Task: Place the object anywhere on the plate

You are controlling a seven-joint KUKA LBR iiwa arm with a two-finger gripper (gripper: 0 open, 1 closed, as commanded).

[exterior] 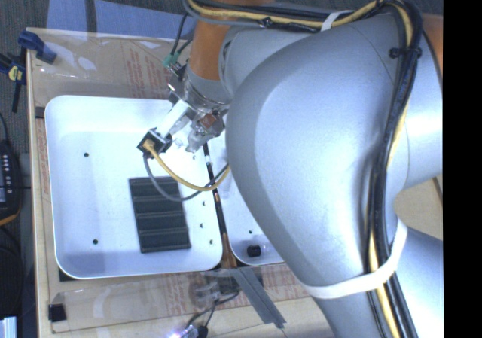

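Claw point(197, 127) hangs over the left bin point(75, 126) at its 2 o'clock edge, near the seam w/ the right bin point(239, 212). Can't tell how far open it is, nor whether it has hold of anything. A dark ribbed slab point(160, 214) lies flat at approx. 5 o'clock from the left bin's centre, near the front wall. A small black piece point(254, 251) sits at the 7 o'clock corner of the right bin, partly under the arm point(324, 141). The view is poor there, so I take the piece for the object and the slab for the plate, w/o being sure. To do the pick well, go toward 5 o'clock from the claw, come down straight, and keep clear of the wall, since the piece lies close to the corner. Then carry toward 9 o'clock, over the slab's middle, and let go low. The ribs may tip or roll the piece, so a drop from height is the risk.
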